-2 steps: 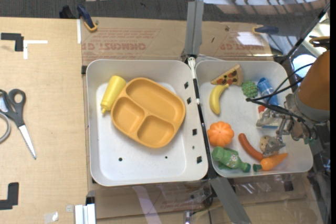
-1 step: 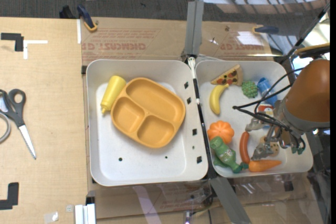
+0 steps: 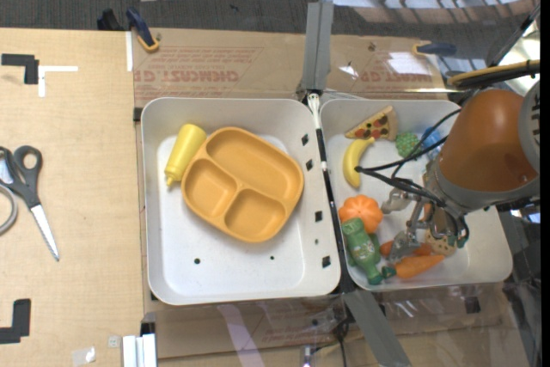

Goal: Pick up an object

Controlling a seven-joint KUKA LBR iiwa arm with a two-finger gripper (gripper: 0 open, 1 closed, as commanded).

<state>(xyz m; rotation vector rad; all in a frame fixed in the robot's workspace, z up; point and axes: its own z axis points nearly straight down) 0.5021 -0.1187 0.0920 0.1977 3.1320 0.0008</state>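
I see the arm [image 3: 488, 146] reaching in from the right, its orange band turned toward the camera and its wrist pointing steeply down over the right bin [image 3: 490, 271]. The gripper [image 3: 427, 238] hangs low near that bin's front edge, cables looping around it. I cannot make out its finger spacing.

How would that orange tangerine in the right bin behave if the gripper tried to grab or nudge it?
The tangerine looks round, so a nudge would probably roll it. It sits between the banana and the green bottle, which may stop it. Its smooth curve could slip from the two-finger gripper.
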